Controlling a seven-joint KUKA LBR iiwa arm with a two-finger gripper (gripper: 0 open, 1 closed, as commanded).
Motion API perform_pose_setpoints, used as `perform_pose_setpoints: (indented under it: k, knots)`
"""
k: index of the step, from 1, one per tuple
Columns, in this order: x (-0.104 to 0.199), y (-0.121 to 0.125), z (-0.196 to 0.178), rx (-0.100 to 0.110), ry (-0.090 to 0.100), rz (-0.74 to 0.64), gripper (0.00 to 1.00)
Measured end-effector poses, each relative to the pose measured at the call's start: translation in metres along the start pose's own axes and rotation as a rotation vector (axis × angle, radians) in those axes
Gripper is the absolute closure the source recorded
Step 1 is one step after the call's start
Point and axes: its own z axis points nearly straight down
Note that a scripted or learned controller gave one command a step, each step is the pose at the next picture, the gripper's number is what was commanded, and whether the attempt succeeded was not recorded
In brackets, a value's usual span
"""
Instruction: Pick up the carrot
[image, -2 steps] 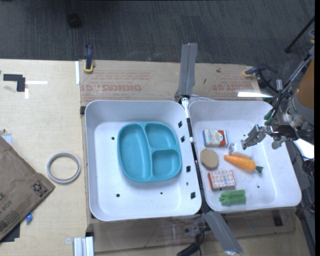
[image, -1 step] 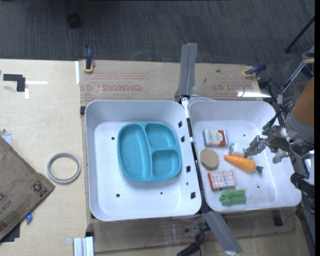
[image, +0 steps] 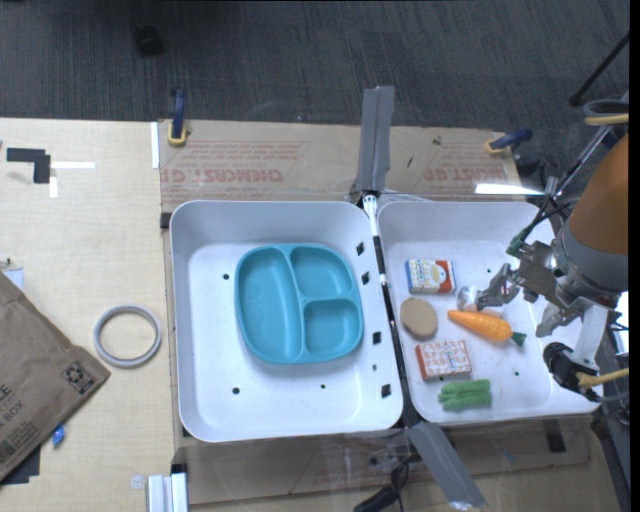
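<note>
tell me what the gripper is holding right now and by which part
Nothing: the two-finger gripper hovers open beside the orange toy carrot, which lies in the right white bin.

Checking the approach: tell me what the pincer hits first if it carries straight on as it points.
Probably the carrot: the pincer points left and down, just above its thick end. Depth is unclear from this one slanted view.

Two bins side by side. Left bin (image: 190, 330): divided tray (image: 298, 302) in middle. Right bin (image: 440, 225): carton (image: 430, 275) at back left, round cookie (image: 419, 319) in front of it, carrot (image: 482, 325) just right of cookie, packet (image: 443, 358) nearer front, bean pods (image: 465, 395) foremost. Gripper (image: 490, 296) above carrot's left end. Tape ring (image: 127, 334) on bench, left of the bins
</note>
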Motion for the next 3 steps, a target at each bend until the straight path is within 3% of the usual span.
perform_pose_setpoints:
  k: [1, 2, 3]
  knots:
    - [-0.002, -0.009, -0.008, 0.0, 0.0, -0.12, 0.0]
    - [-0.013, -0.005, -0.009, 0.001, 0.0, 0.005, 0.0]
    - [-0.044, 0.03, 0.13, 0.002, 0.002, -0.175, 0.0]
